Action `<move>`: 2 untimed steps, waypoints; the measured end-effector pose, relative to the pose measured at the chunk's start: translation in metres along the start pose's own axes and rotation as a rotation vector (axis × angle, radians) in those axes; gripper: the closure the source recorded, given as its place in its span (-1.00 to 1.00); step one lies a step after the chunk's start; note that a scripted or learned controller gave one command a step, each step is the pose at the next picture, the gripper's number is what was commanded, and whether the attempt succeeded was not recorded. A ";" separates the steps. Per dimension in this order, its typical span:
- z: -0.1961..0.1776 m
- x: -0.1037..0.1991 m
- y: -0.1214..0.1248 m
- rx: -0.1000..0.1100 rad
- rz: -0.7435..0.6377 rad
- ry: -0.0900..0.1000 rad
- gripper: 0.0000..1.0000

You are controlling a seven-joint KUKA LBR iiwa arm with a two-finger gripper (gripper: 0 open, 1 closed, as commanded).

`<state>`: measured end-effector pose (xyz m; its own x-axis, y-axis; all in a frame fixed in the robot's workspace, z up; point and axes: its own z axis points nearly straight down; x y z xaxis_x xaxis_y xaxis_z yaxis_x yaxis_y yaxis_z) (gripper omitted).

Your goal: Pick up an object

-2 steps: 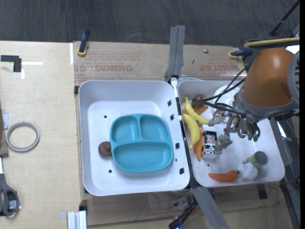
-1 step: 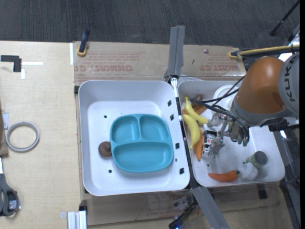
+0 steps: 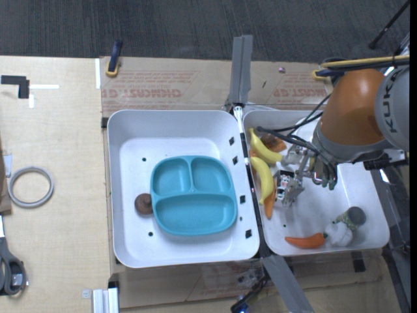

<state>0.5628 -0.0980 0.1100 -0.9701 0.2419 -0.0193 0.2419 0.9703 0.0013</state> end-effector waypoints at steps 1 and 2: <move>0.000 -0.016 0.004 -0.001 0.025 -0.001 -1.00; 0.003 -0.031 -0.058 -0.004 0.082 -0.006 -1.00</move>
<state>0.5787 -0.1615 0.1072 -0.9470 0.3203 -0.0254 0.3202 0.9473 0.0071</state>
